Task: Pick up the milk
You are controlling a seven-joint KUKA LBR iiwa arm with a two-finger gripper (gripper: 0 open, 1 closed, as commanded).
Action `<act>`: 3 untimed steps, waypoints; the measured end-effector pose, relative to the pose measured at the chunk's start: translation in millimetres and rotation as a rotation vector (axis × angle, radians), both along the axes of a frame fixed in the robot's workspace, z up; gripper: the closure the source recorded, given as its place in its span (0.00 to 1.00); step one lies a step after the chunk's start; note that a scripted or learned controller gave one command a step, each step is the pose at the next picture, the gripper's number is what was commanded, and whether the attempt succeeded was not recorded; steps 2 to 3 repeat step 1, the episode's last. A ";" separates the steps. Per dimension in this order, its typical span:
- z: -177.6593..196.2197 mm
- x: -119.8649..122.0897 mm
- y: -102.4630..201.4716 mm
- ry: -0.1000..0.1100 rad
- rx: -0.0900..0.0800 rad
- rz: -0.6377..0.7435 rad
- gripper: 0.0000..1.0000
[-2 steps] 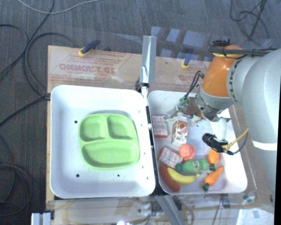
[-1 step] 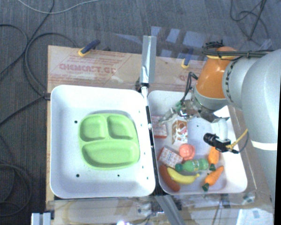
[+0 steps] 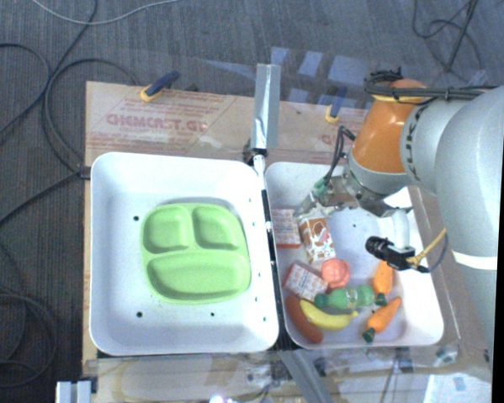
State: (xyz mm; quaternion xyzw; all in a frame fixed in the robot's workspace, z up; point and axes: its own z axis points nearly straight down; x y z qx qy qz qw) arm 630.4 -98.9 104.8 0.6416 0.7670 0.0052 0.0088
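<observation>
Arm (image 3: 456, 157) reaches over right bin (image 3: 422, 332), pincer (image 3: 320, 196) above milk (image 3: 318, 235).

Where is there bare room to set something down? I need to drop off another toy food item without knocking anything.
The left bin has bare white floor all around the green divided tray, widest along its left side. The right bin is crowded: cartons, banana and carrots pile at its centre and front. Its back corner sits under the gripper.
</observation>
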 end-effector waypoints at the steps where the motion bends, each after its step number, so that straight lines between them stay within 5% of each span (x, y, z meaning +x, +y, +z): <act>1: 78.7 30.0 61.3 0.021 0.002 0.031 1.00; 3: 78.7 30.0 61.3 0.021 0.002 0.031 1.00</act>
